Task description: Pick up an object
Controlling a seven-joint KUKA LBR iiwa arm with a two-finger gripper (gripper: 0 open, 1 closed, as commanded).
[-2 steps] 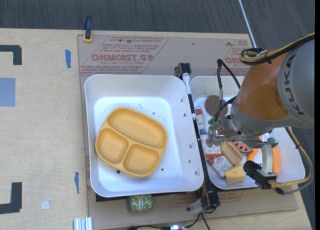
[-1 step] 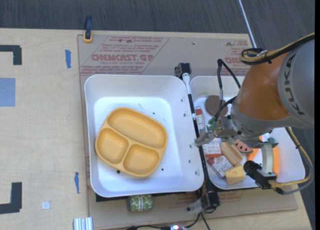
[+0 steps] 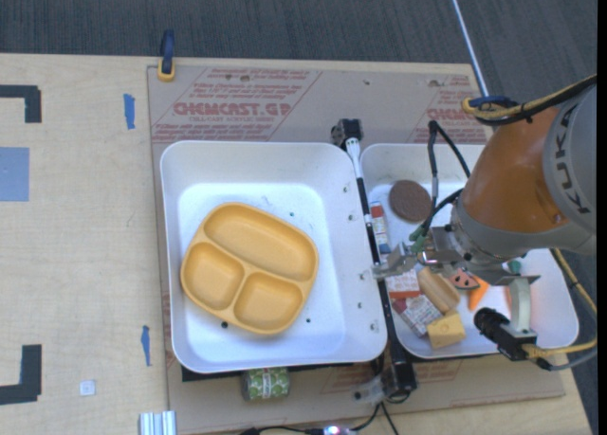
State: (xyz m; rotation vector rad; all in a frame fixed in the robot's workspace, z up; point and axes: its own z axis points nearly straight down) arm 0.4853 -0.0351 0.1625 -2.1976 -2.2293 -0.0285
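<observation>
A smooth yellow plastic plate (image 3: 248, 267) with three rounded compartments lies in the left bin (image 3: 180, 172). The right bin (image 3: 560, 324) holds a brown disc (image 3: 411, 200), a tan block (image 3: 438, 289), a yellow chunk (image 3: 447, 331) and printed packets (image 3: 417, 308). The gripper (image 3: 438, 255) hangs over these; its grip cannot be told.

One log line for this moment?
arm over right bin | tool low among clutter | grip unclear | yellow tray in left bin
</observation>
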